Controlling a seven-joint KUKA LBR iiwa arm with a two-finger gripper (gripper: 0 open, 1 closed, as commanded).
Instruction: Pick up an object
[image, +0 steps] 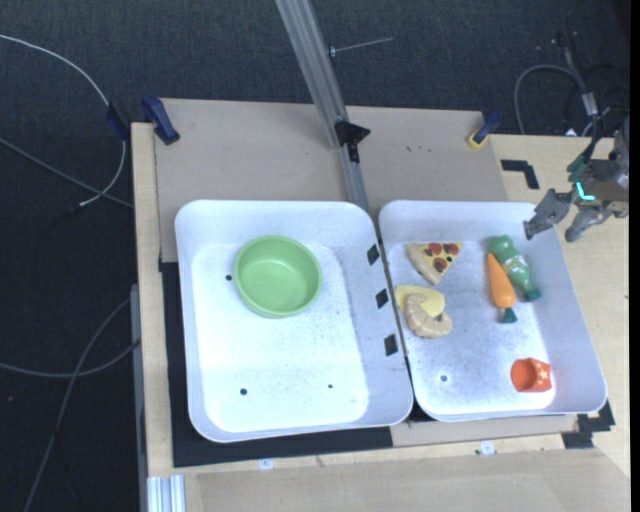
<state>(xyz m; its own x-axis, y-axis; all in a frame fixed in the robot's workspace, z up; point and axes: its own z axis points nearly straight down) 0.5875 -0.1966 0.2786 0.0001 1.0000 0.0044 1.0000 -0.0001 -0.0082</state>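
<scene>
My gripper (560, 222) hangs at the far right, over the upper right corner of the right bin (470, 395). It is open, with nothing between its two dark fingers. In that bin lie a pizza slice (435, 260), a yellow and tan pastry-like piece (425, 311), an orange carrot (499, 282), a green bottle (516, 263) touching the carrot, and a small red-orange cup (530, 375). The carrot and bottle lie closest to the gripper, just below and left of it. A green bowl (278, 275) sits in the left bin (280, 400).
A slanted metal pole (322, 80) rises from the far side, between the two bins. Blue clamps (160, 120) and a yellow clamp (484, 128) grip the board's back edge. Cables trail over the dark floor on the left.
</scene>
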